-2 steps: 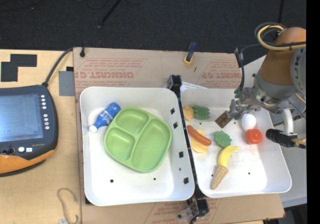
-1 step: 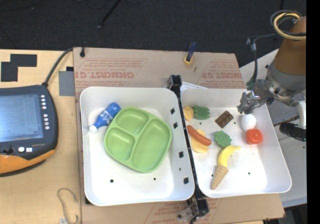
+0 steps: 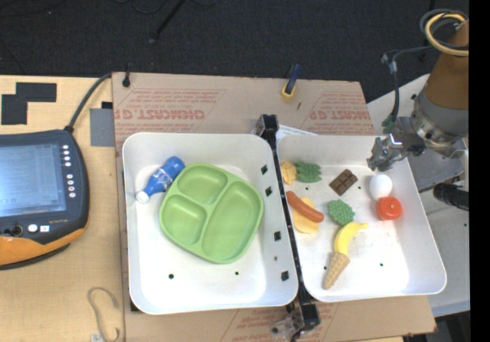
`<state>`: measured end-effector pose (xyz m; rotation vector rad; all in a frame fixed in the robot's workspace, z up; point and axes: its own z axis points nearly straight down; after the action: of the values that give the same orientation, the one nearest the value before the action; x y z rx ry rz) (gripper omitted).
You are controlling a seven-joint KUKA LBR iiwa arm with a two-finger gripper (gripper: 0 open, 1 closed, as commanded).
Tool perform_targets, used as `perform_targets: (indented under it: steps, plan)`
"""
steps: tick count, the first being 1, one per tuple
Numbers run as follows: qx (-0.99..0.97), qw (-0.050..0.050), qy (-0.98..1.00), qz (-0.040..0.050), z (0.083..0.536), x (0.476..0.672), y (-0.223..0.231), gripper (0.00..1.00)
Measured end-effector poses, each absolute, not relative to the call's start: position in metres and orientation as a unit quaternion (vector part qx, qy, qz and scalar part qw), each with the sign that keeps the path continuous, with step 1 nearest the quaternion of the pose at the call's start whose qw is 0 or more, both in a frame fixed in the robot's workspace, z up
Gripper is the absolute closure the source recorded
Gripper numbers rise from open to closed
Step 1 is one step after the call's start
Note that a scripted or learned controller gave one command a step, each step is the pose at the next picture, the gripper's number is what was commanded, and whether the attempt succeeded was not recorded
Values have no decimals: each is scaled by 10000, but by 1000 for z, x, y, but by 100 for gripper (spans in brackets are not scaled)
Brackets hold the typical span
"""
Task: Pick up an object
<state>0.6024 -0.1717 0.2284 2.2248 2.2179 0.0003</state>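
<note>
I judge the pick not yet made. My gripper [image 3: 385, 151] hangs just above the white egg [image 3: 380, 184], nothing held; I cannot tell its opening. Grasp and lift remain.

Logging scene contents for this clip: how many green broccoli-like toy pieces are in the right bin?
2. One broccoli piece lies near the bin's top left, beside the divider; the other sits mid-bin, just above the banana. None seems hidden.

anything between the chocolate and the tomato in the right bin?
Yes. In the camera view the white egg lies between the chocolate and the tomato, nearer the tomato and just up-left of it. The rest of that stretch is bare bin floor.
</note>
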Motion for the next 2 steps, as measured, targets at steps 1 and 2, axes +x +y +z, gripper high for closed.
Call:
perform_targets:
  steps: [1, 2]
  plan:
    - [7056, -22, 7086, -4, 218, 613, -119, 100]
    - [7054, -13, 7088, 4, 213, 634, -67, 100]
